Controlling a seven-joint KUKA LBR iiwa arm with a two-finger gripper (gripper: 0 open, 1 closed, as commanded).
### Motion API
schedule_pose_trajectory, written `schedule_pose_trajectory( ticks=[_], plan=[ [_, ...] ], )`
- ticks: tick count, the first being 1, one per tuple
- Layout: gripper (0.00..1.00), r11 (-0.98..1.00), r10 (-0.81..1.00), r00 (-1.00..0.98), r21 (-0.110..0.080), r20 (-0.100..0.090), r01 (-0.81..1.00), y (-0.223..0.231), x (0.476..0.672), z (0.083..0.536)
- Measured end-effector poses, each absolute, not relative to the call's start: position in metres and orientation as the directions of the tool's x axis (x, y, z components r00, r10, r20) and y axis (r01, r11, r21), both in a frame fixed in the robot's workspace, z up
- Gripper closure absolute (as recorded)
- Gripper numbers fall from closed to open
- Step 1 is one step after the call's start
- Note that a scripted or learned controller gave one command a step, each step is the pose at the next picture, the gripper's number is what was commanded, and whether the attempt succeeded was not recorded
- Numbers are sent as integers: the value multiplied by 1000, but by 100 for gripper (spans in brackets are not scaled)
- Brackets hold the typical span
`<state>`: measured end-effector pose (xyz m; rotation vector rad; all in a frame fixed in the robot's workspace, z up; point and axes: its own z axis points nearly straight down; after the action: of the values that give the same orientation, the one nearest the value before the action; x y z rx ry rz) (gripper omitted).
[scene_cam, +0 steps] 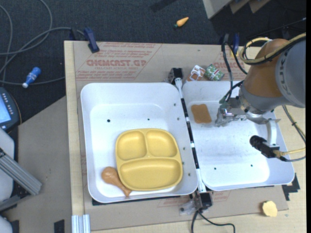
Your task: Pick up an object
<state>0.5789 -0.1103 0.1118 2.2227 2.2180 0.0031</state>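
A: Where do we see the jaws [224, 116] now?

B: We see them low in the right bin [233, 174], near its far left corner, under the grey arm [272, 81] with the orange band. The metal tips point to the left.

A: Are they wide or narrow?

B: We cannot tell. The tips are small and partly under the wrist, so we do not say more about them.

A: And the thing to pick?

B: The brown slice [200, 113] lies flat on the bin floor just to the left of the jaws. It is very close to them, but we cannot tell if they touch. We see nothing between them.

A: What else is around?

B: Further left of the jaws, across the wall between the bins, the left bin [121, 101] holds a yellow plate [147, 159] with three compartments. A tan drumstick [114, 178] lies at the plate's near left edge, touching it or partly under it. Behind the jaws, outside the bin on the tabletop [121, 62], there is a small pile of packets [206, 73]. A yellow piece [269, 208] lies on the tabletop at the near right corner, well apart from the jaws. On the floor we see a blue bottle [32, 75] far to the left and an orange bit [181, 21] far behind.
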Motion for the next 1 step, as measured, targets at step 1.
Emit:
schedule_pose_trajectory(
  ticks=[1],
  plan=[
    [100,-2,1000,2,4,0,1000,-110,579,122]
  ],
)
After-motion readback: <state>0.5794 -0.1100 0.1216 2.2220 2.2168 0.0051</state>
